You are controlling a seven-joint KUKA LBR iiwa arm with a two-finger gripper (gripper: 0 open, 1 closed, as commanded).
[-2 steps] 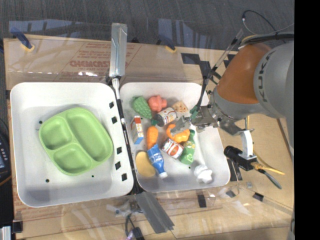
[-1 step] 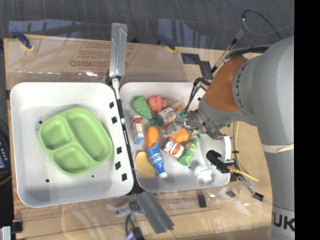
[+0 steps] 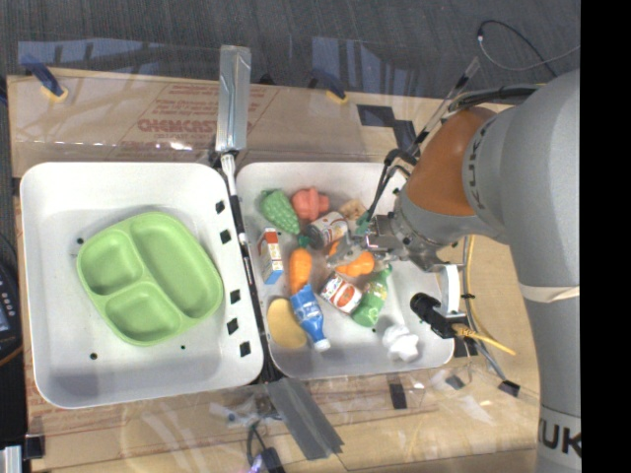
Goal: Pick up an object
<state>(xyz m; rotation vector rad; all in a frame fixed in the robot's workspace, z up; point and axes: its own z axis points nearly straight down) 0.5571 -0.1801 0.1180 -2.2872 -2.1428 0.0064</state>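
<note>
The right bin (image 3: 296, 180) holds a heap of toy groceries. Among them are a green corn cob (image 3: 279, 211), a pink piece (image 3: 310, 202), a small tin (image 3: 330, 231), an orange carrot (image 3: 357, 264), a red-and-white can (image 3: 341, 294), a green bottle (image 3: 373, 302) and a blue bottle (image 3: 309, 315). A yellow piece (image 3: 286, 325) lies at the bin's front left. My gripper (image 3: 373, 236) is low over the right side of the heap, just above the carrot and beside the tin. The wrist hides its tips.
The left bin (image 3: 59, 363) holds a green divided plate (image 3: 148, 276). A metal bar (image 3: 232, 106) runs along the wall between the bins. The grey arm (image 3: 532, 185) covers the right bin's right rim. Cables (image 3: 473, 333) hang by that bin's front right corner.
</note>
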